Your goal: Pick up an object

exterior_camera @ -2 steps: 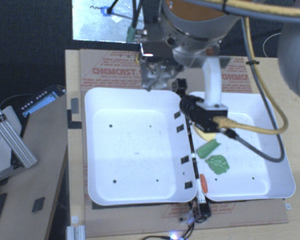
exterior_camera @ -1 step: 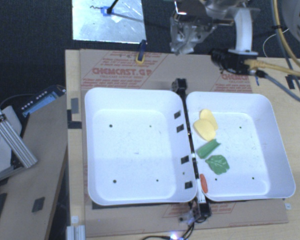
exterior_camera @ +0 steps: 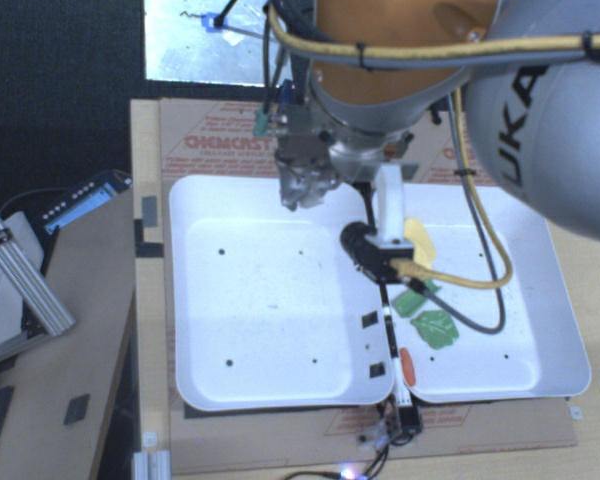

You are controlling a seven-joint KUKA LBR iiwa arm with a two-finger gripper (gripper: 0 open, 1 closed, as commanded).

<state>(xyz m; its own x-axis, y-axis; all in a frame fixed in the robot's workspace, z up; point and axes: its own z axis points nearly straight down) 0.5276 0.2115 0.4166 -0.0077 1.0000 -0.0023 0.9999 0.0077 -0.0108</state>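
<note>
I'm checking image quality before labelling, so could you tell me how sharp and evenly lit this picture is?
Camera view: the arm, close to the lens, is soft and blurred, with a glare spot on its orange band; the white bins are bright and evenly lit with little shadow, and the green leaf-shaped piece and small orange piece look reasonably sharp; the upper left corner is dark.

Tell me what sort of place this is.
Most likely a robotics lab test bench: a grey and orange robot arm with loose yellow cables hangs over two white bins on cardboard, with small toy-like items in one bin.
</note>
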